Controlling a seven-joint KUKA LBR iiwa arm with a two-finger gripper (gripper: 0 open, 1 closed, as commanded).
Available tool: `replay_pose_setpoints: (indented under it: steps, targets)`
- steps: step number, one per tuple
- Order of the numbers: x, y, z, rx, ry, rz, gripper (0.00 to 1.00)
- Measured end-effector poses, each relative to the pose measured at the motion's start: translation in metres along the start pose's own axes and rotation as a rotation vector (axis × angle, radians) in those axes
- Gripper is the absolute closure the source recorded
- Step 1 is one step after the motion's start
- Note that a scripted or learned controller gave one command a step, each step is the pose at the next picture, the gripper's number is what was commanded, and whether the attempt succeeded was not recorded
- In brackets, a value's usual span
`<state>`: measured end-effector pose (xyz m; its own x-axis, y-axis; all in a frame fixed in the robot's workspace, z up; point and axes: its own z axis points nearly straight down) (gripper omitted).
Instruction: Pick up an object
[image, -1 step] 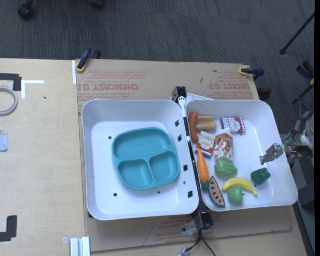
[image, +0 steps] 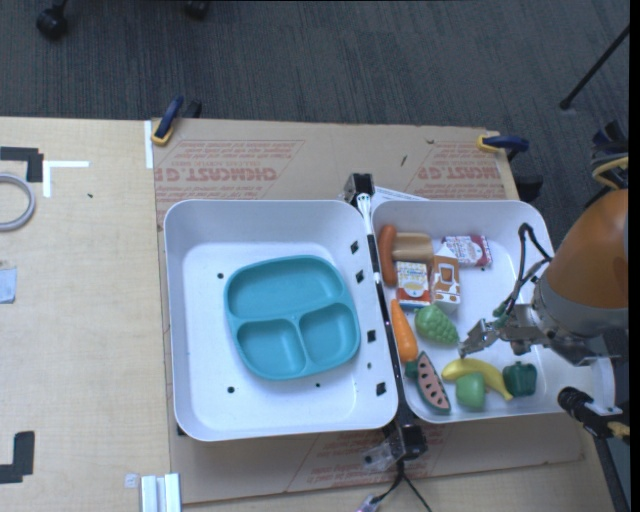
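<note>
Cardboard covers the tabletop (image: 80, 330) under two white bins; the left bin (image: 190, 300) holds a teal divided plate (image: 292, 316). Above the right bin (image: 500, 215), the hand (image: 478, 340) hangs with fingers apart, gripping nothing, just above the yellow banana (image: 478, 372) and beside the green strawberry (image: 436, 325).

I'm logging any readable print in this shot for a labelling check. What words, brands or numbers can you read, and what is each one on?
"CHEMCAST GP", red print seen upside down, on the cardboard sheet behind the left bin.
The same red print, partly legible, on the cardboard behind the right bin.
Small carton in the right bin: print too small to read.
Second carton and red-and-white packet: blurred, unreadable.
Teal tray: no print.
</note>
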<state>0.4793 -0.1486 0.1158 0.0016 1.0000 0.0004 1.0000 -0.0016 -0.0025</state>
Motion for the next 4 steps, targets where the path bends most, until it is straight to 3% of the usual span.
replay_pose_setpoints:
  steps: [1, 2, 3, 4]
  targets:
    - [0.062, 0.098, -0.073, 0.003, -0.001, -0.004, 0.0]
    - [0.02, 0.122, 0.027, 0.004, 0.0, -0.003, 0.0]
    - [0.02, 0.122, 0.021, 0.009, 0.0, -0.007, 1.0]
    - [0.039, 0.154, -0.09, 0.004, -0.001, -0.005, 1.0]
